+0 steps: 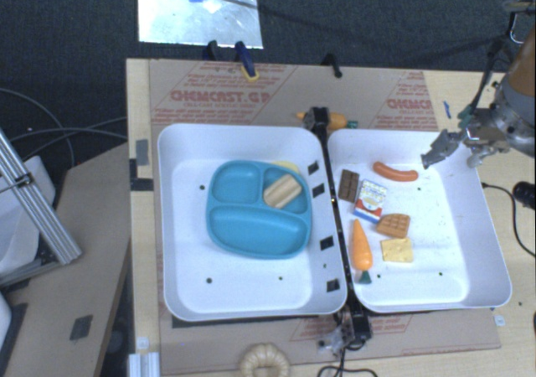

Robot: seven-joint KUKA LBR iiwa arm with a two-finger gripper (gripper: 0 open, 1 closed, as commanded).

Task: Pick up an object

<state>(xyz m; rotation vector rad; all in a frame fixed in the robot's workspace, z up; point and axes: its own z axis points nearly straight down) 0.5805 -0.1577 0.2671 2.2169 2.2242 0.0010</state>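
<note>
While the pincer (456,149) hovers, the sausage (394,172) lies just beside it.

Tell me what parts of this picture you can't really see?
- Small white packet in the right bin, camera view: its print is too small to read.
- Yellow item in the blue divided plate: hidden behind the tan bread roll.
- Grey arm's gripper: blurred, arm cut by the right edge.
</note>
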